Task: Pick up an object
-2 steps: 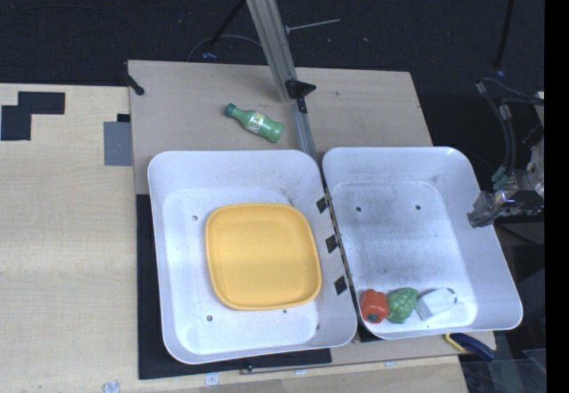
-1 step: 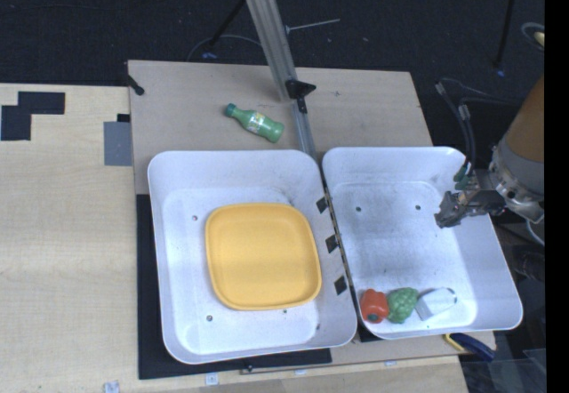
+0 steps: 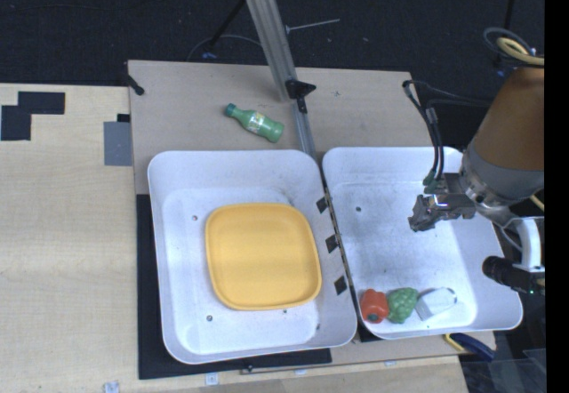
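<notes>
Objects: a red piece (image 3: pixel 373 305), a green piece (image 3: pixel 402 303) and a white piece (image 3: pixel 436 301) are clustered at the near edge of the right bin (image 3: pixel 382 240).
Gripper: the gripper (image 3: pixel 425 215) is seen over the same bin; its state cannot be told.
Relation: the cluster lies toward the camera from the gripper, well apart.
Left bin: a yellow plate (image 3: pixel 263 255) is held in the left bin (image 3: pixel 173 204).
Bench: a green bottle (image 3: pixel 254 122) is laid behind the bins.
</notes>
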